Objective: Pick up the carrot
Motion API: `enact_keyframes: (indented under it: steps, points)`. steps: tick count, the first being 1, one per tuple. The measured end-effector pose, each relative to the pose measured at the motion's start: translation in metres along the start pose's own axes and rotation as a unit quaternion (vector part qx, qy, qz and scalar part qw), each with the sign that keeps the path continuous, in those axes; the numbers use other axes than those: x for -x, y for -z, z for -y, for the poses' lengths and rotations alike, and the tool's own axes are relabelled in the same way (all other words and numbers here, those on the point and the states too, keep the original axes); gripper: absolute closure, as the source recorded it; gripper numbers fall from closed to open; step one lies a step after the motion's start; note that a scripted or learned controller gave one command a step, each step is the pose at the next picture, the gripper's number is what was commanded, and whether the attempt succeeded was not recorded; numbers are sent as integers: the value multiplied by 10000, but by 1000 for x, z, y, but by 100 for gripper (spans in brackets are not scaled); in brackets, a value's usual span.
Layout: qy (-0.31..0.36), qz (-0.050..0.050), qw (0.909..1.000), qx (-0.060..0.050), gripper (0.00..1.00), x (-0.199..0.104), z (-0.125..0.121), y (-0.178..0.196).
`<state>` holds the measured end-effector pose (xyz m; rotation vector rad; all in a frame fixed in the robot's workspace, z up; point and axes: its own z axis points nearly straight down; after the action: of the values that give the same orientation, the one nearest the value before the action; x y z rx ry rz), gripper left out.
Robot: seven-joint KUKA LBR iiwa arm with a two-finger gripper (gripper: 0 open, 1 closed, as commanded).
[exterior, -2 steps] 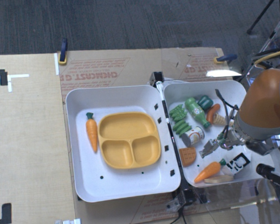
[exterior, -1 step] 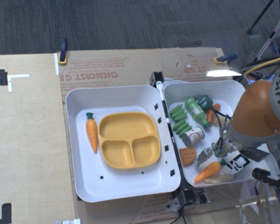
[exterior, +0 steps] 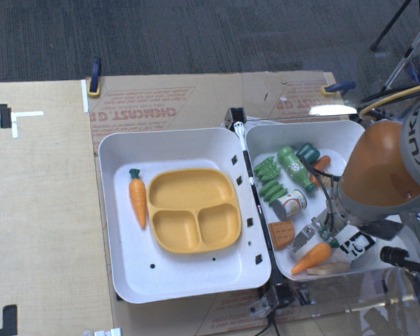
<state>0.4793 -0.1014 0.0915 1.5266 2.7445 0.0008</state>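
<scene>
The left white plastic bin [exterior: 121,226] holds a yellow 3-compartment plastic tray [exterior: 194,208], lying flat near the middle. Just beside the tray's left edge lies a small orange toy carrot with a green top [exterior: 137,197], apart from the tray, long axis running roughly up-down in the view, green top toward the far wall, tip toward the near side.

The right white plastic bin [exterior: 259,136] is crowded. A second, larger orange carrot [exterior: 311,257] lies near the bin's near wall, long axis slanted, pointed tip toward lower left, thick end toward upper right, under the grey-and-orange arm [exterior: 377,168]. A pale wooden-looking piece [exterior: 328,269] touches it on the near side. An orange-brown waffled square [exterior: 281,233] sits just to its upper left. Farther back: a small white-labelled can [exterior: 289,204], green ridged vegetable pieces [exterior: 269,179], a green bottle [exterior: 294,167] and another small orange item [exterior: 321,164].

The two-finger gripper [exterior: 319,232] hangs just above the larger carrot's thick end, close to the can. Cannot tell whether it is released or clenched; nothing visibly held.
</scene>
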Motion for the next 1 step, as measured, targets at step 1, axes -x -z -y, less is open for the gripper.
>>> enact_keyframes:
  steps: [1]
  points:
    - [1337, -5, 9910, -4, 0, 5, 4, 0]
